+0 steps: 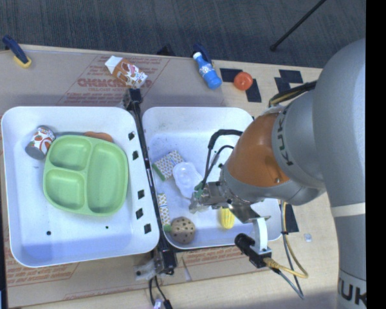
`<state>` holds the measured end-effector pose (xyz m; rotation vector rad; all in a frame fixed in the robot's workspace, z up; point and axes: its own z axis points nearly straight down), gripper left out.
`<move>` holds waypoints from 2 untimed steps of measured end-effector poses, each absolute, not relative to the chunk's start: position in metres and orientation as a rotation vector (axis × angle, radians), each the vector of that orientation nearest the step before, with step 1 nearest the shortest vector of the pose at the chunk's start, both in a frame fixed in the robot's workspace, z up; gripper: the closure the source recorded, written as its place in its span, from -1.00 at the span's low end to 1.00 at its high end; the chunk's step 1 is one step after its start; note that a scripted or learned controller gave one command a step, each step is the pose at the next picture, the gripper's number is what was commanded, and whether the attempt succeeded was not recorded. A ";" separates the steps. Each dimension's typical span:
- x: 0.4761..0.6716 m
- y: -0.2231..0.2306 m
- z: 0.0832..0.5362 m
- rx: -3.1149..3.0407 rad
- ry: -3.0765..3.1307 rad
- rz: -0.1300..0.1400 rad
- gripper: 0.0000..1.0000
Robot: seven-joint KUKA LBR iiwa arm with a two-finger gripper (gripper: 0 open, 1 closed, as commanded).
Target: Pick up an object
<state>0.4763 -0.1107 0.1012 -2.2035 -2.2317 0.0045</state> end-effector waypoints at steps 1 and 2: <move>0.476 -0.111 0.101 -2.204 -2.232 0.005 -1.00; 0.477 -0.111 0.111 -2.198 -2.237 0.005 1.00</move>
